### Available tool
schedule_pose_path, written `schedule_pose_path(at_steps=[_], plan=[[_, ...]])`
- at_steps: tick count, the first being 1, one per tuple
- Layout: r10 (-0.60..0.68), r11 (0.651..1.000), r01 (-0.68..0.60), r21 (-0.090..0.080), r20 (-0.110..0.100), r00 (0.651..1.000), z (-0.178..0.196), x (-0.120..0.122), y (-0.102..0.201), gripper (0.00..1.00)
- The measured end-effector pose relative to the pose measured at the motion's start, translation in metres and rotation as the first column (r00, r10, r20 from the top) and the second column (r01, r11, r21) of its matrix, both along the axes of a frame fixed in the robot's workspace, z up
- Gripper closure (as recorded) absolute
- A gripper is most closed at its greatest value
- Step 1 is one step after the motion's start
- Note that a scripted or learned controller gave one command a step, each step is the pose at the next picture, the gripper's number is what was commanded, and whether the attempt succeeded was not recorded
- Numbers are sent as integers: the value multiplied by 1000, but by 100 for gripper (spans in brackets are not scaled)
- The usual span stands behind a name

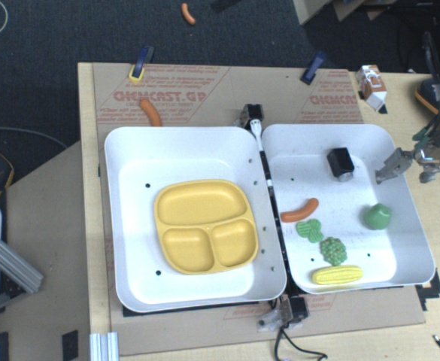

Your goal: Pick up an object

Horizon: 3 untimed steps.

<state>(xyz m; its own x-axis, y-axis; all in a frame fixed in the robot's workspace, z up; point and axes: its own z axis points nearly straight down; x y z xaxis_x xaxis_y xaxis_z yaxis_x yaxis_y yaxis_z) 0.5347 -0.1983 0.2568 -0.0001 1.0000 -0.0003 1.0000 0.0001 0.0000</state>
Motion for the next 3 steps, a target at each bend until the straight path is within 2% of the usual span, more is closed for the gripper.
schedule_pose_path(at_steps=[1,2,3], plan=[[-1,1000,1,3,-7,1000,-53,-4,-9,0],[0,1000,0,4,-7,1000,-105,-6,2,0],[0,1000,1,-10,20,1000,-142,0,5,0]])
